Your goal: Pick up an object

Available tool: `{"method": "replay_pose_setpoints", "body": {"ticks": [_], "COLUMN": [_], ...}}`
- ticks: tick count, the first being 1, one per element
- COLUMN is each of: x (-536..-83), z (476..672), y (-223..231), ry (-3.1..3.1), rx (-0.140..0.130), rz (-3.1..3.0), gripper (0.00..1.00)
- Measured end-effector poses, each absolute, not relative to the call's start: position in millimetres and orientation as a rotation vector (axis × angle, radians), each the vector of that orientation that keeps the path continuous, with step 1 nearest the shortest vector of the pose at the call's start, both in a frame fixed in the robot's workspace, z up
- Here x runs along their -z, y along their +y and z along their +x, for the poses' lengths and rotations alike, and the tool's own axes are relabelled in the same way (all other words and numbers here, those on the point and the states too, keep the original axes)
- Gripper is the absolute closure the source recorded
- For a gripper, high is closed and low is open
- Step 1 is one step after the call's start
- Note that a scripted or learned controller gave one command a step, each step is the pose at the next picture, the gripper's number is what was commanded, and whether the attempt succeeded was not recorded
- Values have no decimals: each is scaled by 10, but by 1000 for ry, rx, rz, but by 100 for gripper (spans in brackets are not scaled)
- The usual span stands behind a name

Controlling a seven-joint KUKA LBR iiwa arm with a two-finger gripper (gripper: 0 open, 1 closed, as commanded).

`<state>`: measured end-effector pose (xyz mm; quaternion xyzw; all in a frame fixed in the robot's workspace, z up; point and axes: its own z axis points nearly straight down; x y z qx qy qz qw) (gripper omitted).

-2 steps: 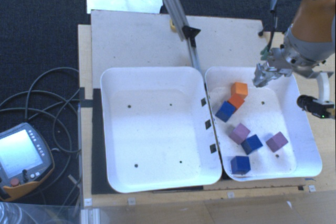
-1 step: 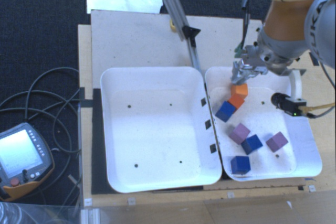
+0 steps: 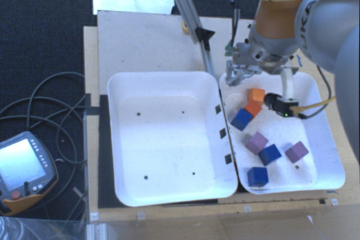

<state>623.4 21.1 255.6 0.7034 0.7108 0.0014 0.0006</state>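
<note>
Above the right bin (image 3: 323, 137), the end effector (image 3: 239, 77) points down, grip state unclear.

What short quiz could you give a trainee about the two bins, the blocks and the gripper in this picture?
1. True or false: all the blocks lie in the right bin.
2. How many blue blocks are there? A) one B) three C) five
3. Fill in: the gripper hangs above the far-left corner of the right bin, and the nearest block to it is the ______ one.

Key
1. True. The left bin bears no block.
2. B: one by the orange block, one between the two purple blocks, one near the front rim.
3. orange
</note>
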Motion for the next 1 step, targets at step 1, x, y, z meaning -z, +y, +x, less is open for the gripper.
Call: {"method": "replay_pose_setpoints", "body": {"ticks": [1], "x": [-2512], "z": [6434], "y": [770], "ry": [2232], "rx": [-7], "rz": [2209], "gripper": [100]}}
